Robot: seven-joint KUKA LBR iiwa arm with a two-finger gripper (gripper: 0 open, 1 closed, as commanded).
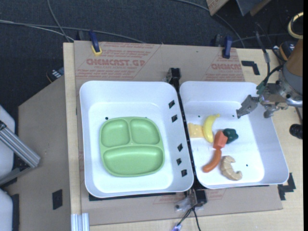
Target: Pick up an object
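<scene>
The right bin (269,143) holds several toy foods: a yellow banana (210,126), a pale yellow slab (194,130), an orange carrot-like piece (219,139) touching a dark green piece (231,135), a long orange piece (212,162) and a beige curved pastry (230,169). My gripper (253,112) hovers over the bin's upper right part, to the right of and above the banana. Its fingers stand apart and open, with nothing between them. The arm's wrist enters at the right edge.
In the left bin (89,129) lies a green divided plate (131,146). A black clip-lined divider (179,129) runs between the bins. Clamps (96,46) hold the cardboard base at the back. The right bin's far right floor is bare.
</scene>
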